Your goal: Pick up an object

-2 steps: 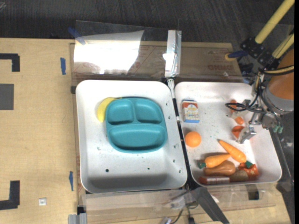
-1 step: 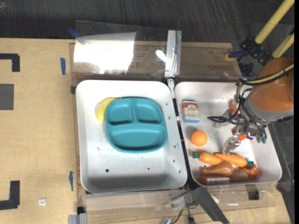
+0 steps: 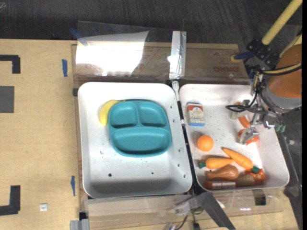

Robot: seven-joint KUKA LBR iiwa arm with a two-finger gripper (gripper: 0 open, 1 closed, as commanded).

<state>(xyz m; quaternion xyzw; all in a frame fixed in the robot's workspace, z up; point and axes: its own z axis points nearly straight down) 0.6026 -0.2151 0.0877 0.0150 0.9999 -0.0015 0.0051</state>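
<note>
Gripper (image 3: 249, 134): hung low over R bin, near its right edge, abt mid-depth. Fingers blurred against an orange-red item (image 3: 245, 121) under them; couldn't tell grip state or whether anything was held.
Arm (image 3: 286, 78): came in from right, orange band above wrist, cables looped round it.
R bin (image 3: 220, 92): white, speckled floor.
Small carton (image 3: 195, 114): red/white, near R bin's left edge, toward far side.
Orange ball (image 3: 205, 143): centre-left of R bin, just nearer than carton.
Carrots (image 3: 229, 161): two, lying toward near edge, touching.
Brown piece (image 3: 221, 172): along near edge, beside carrots; kind unclear.
L bin (image 3: 91, 128): white.
Teal tray (image 3: 139, 127): three compartments, centre of L bin.
Yellow item (image 3: 104, 110): partly under tray's far-left corner.
</note>
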